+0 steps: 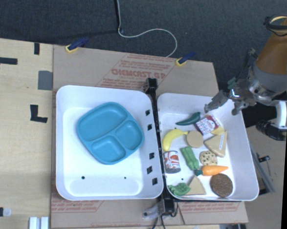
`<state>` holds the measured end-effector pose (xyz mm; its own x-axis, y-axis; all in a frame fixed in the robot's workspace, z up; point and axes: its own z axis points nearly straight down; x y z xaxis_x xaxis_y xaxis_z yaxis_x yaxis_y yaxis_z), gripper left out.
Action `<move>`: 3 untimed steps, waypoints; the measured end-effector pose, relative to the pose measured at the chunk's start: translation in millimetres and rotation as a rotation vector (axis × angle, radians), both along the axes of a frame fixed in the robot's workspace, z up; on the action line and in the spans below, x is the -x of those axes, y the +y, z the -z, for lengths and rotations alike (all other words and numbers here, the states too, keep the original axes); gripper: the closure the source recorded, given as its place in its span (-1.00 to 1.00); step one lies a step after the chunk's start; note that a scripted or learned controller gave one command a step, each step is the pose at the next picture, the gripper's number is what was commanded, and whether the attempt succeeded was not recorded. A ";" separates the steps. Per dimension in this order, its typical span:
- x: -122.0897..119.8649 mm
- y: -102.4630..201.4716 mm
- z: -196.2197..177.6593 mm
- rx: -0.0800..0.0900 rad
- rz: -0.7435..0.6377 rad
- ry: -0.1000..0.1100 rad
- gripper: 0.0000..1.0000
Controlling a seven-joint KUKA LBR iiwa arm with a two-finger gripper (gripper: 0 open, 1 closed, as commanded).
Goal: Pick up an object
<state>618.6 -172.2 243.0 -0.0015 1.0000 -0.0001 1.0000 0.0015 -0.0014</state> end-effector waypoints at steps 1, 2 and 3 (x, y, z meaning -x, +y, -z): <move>42.8 57.2 153.4 0.006 0.001 0.001 -1.00; 39.9 56.6 136.6 0.002 0.001 -0.003 1.00; 73.3 109.2 -163.0 0.000 -0.004 -0.020 1.00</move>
